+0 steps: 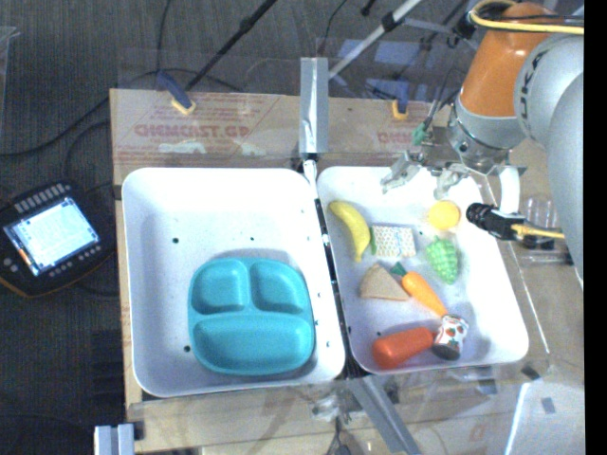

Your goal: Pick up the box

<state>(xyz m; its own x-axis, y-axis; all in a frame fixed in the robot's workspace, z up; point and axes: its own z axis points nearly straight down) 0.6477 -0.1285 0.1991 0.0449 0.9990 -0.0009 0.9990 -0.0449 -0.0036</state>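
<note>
The box [393, 242] is small and white with a green dotted pattern. It lies flat in the middle of the right bin [507, 297], between a banana [352, 227] and a green bumpy fruit [442, 260]. My gripper [423, 177] hangs over the far part of that bin, up and to the right of the box and apart from it. Its two fingers are spread open with nothing between them. A yellow lemon [443, 215] lies just below the right finger.
Also in the right bin are a bread wedge [381, 283], a carrot [421, 291], a red sausage [402, 346] and a small patterned ball [451, 336]. A blue divided plate [251, 315] sits in the left bin [152, 254]. A handheld screen [49, 235] lies to the left of the bench.
</note>
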